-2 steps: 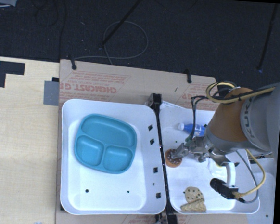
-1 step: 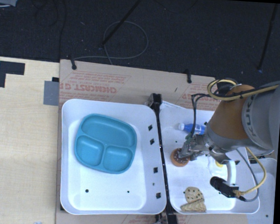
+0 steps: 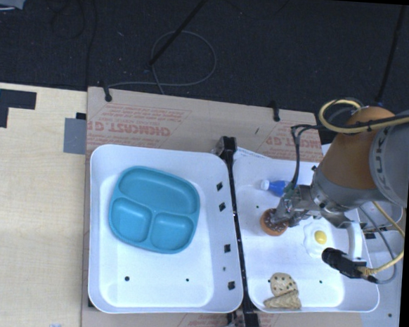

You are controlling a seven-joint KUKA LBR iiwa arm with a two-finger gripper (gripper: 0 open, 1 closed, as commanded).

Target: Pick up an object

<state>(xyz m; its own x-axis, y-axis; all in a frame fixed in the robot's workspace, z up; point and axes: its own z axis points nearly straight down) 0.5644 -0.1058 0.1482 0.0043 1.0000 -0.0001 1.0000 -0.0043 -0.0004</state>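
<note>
My gripper point(image 3: 279, 216) reaches down into the right bin point(image 3: 252, 276), directly over a small round brown object point(image 3: 273, 226) like a doughnut. Its tips touch or nearly touch that object, and I cannot see how the fingers stand. A small bottle with a blue body and white cap point(image 3: 273, 186) lies just behind the gripper. A fried-egg toy point(image 3: 317, 238) sits to the right of the brown object. A tan cookie with dark chips point(image 3: 282, 282) and a tan wedge point(image 3: 283, 300) lie near the bin's front edge.
The left bin point(image 3: 104, 278) holds a blue three-compartment plate point(image 3: 155, 209). A black divider point(image 3: 231, 225) with clips runs between the two bins. The arm's orange band point(image 3: 353, 153) and grey wrist loom over the right bin's far right side.
</note>
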